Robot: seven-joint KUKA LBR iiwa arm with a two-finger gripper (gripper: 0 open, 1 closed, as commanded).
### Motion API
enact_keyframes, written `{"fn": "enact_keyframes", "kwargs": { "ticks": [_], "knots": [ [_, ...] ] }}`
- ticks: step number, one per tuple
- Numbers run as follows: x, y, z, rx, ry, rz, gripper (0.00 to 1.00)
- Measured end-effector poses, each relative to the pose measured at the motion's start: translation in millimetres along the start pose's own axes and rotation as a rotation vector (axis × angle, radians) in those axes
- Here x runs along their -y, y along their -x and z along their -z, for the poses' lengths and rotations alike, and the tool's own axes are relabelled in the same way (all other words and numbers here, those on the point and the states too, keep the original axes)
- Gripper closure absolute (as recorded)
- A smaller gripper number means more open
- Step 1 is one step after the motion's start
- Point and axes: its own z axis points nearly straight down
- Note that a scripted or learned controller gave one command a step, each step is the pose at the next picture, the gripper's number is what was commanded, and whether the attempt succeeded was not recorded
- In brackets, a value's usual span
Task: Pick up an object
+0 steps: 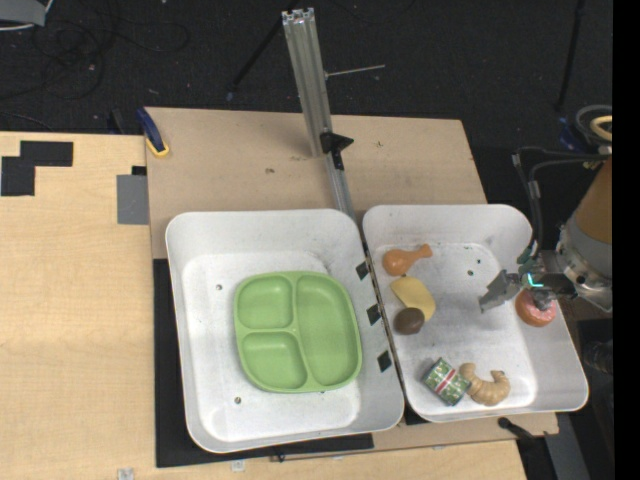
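The left bin [190, 268] held a green divided plate [297, 331]. In the right bin [450, 223] lay an orange drumstick [406, 259], a yellow piece [414, 295], a brown lump [408, 320], a green can [443, 381] and a tan croissant [486, 386]. My gripper [512, 290] hovered near a red fruit [537, 310] (grip state I could not tell).

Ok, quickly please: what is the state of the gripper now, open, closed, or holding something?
Gripper: cannot be told; it hangs over the right bin, nothing seen held.

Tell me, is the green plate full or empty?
Empty. The green plate lies flat in the left bin, and all three compartments show bare green.
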Motion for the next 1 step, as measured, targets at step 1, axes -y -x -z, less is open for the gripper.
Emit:
{"fn": "enact_keyframes", "kwargs": {
  "ticks": [1],
  "knots": [
    [-0.4, 0.1, 0.6, 0.0, 0.001, 0.0, 0.0]
  ]
}}
